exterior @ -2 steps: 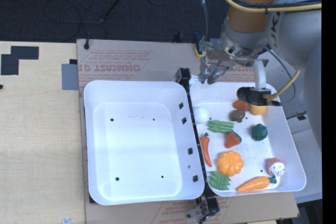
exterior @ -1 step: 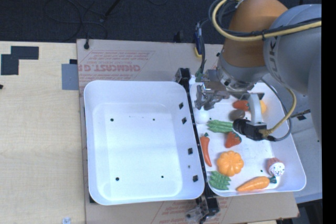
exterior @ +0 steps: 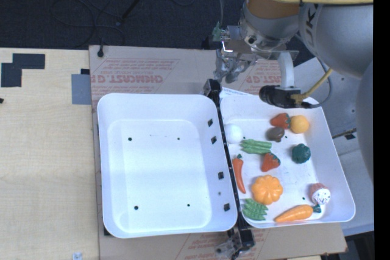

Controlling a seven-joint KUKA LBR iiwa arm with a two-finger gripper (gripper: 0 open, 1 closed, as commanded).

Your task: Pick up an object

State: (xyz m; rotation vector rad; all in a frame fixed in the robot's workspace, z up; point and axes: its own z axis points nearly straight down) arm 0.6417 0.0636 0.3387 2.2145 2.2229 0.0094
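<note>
Arm (exterior: 317, 3) looms nearest; gripper (exterior: 231, 70) above right bin (exterior: 341, 192) far edge, empty, finger spread unreadable.

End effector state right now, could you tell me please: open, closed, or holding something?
End effector: cannot be told; it hangs above the far edge of the right bin, with no object seen in it.

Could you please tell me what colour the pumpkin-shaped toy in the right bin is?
Orange: the ribbed, round plastic pumpkin toy shows best in the camera view.
</note>
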